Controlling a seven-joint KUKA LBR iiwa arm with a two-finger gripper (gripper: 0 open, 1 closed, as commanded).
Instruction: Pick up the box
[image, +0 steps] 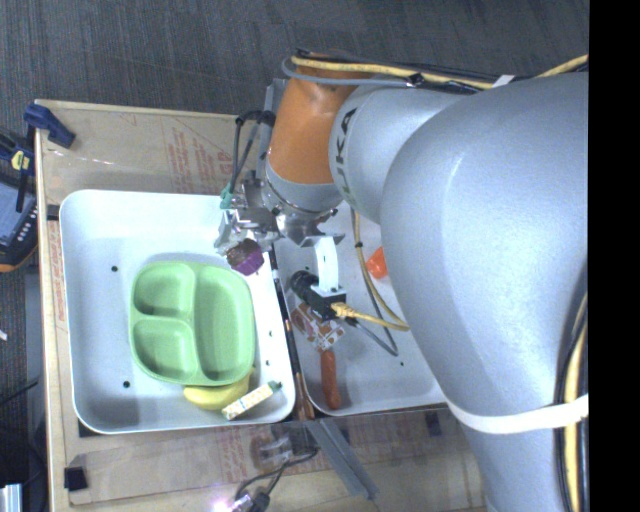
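Observation:
The box is a small cream-coloured carton lying at the near right corner of the left bin, resting against a banana. My gripper hangs over the far right part of that bin, by the divider between the two bins. It is well away from the box, with the green plate between them. A small purple object sits right under or against the gripper's tip; whether it is gripped is unclear.
A green divided plate takes up the middle of the left bin. The right bin holds a brown stick-like item, a clear brownish item and an orange piece. The arm's big grey body covers the right side.

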